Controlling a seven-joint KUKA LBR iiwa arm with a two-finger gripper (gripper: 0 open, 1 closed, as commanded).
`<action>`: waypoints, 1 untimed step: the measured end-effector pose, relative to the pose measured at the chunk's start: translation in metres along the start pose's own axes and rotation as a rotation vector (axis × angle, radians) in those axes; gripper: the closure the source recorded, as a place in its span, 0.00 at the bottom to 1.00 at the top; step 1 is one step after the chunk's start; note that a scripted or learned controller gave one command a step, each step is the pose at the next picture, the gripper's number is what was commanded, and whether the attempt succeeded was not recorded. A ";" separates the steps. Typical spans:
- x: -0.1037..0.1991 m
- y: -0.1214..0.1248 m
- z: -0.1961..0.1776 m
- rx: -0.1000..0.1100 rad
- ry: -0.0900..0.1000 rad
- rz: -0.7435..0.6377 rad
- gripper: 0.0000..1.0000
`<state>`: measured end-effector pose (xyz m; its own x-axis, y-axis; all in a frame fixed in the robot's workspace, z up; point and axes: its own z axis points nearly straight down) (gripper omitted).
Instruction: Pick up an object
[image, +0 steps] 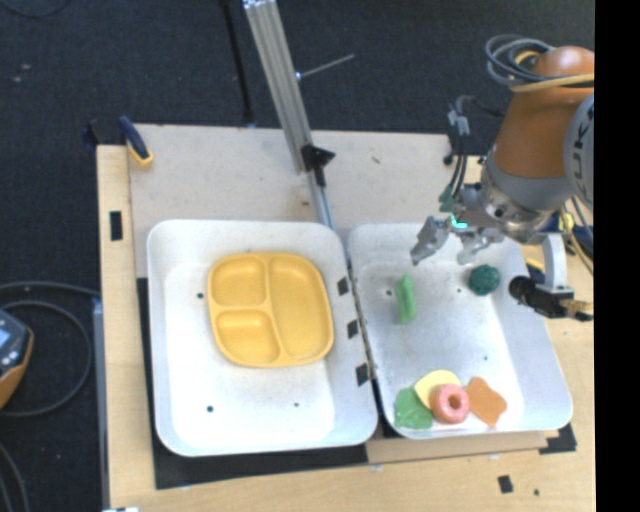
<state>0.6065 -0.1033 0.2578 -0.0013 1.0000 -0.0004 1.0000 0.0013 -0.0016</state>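
My gripper (449, 245) hangs over the back of the right bin (520, 350), open, with nothing between its fingers. A green cylinder (405, 298) lies on the bin floor just in front of it and to the left. A dark green ball (484, 279) sits close by, in front of the gripper and to its right. At the bin's near edge a light green piece (410, 411), a yellow piece (435, 383), a pink ring (451, 404) and an orange piece (488, 401) lie bunched together.
The left bin (180, 400) holds a yellow divided plate (270, 307). A slanted metal rail (285, 90) rises from the bench behind the bins. The low wall between the two bins (360, 330) runs just left of the green cylinder.
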 end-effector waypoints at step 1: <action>0.000 0.001 -0.001 -0.003 0.000 0.000 0.00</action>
<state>0.6071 -0.1033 0.2590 -0.0016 1.0000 -0.0006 1.0000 0.0016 0.0011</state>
